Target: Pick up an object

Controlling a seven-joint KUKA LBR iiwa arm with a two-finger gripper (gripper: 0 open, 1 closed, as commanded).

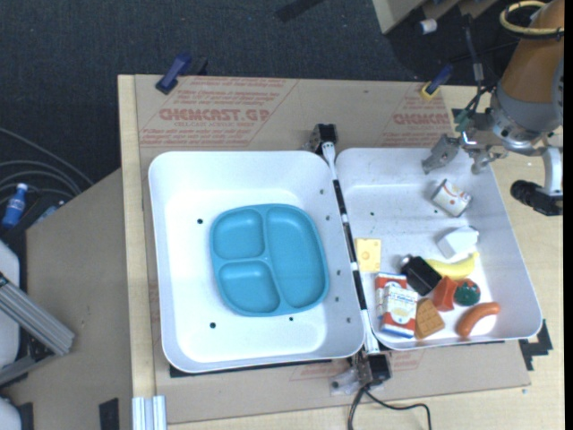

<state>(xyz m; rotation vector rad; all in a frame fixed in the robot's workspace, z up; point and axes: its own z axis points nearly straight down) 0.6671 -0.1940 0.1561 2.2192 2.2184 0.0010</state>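
My gripper (461, 150) hangs over the far edge of the right bin (394, 173), its fingers spread apart with nothing between them. Just below it a small white cup-like piece (450, 197) lies on its side on the bin floor. Further toward the front lie a white block (457, 240), a yellow banana (454, 265), a black block (421, 274), a red and green toy (463, 292), a sausage (477, 317), a brown cracker (429, 319), a red and white packet (396, 307) and a yellow cheese square (368, 253).
The left bin (179, 240) holds a blue divided plate (268, 258). A black clip (324, 136) sits at the far end of the seam between the bins. Blue clamps (173, 74) mark the bench's back edge. Cables run at the left.
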